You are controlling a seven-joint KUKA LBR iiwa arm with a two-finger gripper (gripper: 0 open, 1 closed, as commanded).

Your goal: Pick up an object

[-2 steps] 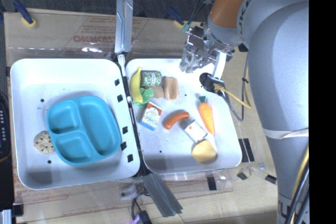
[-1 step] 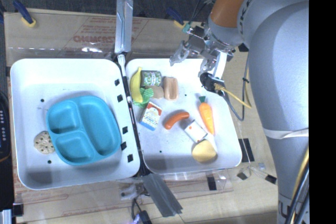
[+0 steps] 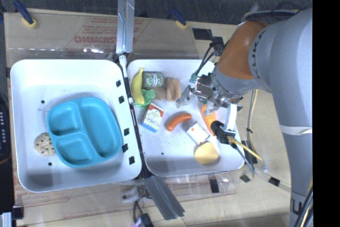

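While the left white bin (image 3: 24, 114) holds a sky-blue plastic divided tray (image 3: 82, 130) with a round speckled cookie (image 3: 44, 144) touching its left edge, the right white bin (image 3: 175, 159) carries the clutter. Along its left wall lies a yellow banana (image 3: 137, 85), its long axis running roughly up and down the view, with a small green piece (image 3: 147, 95) against its lower end. Just right of the banana sit a dark green-labelled can (image 3: 153, 80) and a tan block (image 3: 172, 88), side by side. Below them rests a small white carton with red and blue print (image 3: 152, 116), tilted. Next comes an orange sausage-shaped toy (image 3: 177, 120), its long axis slanting from lower left to upper right, its upper end pointing toward the arm. A white box (image 3: 197, 132) lies just beside it, with a pale yellow lemon-like lump (image 3: 206, 153) below. The grey arm's gripper (image 3: 204, 97) hangs over the bin's right side, near an orange carrot-like piece (image 3: 208, 112); whether it is parted or closed cannot be made out.
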